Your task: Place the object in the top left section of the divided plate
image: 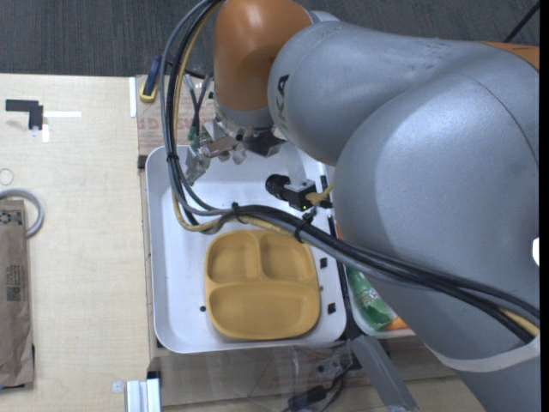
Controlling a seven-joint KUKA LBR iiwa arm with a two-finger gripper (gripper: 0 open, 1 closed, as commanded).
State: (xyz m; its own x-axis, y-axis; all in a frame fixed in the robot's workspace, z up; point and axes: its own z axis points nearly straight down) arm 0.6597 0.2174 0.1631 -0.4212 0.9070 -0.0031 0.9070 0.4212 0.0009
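A tan divided plate (pixel 262 288) lies in the near half of the left white bin (pixel 171 316), with two small sections at the top and one wide section below. Its top left section (pixel 235 259) shows bare tan surface. My gripper (pixel 204 148) hangs over the bin's far left corner, well above the plate, below the orange wrist band (pixel 256 41). A green packaged object (pixel 371 299) lies in the right bin, largely hidden under the arm.
Black and yellow cables (pixel 199 215) loop from the wrist across the left bin just above the plate. The grey arm (pixel 412 161) covers the right bin. A brown paper bag (pixel 14 290) and a black part (pixel 24 108) lie on the wooden bench at the left.
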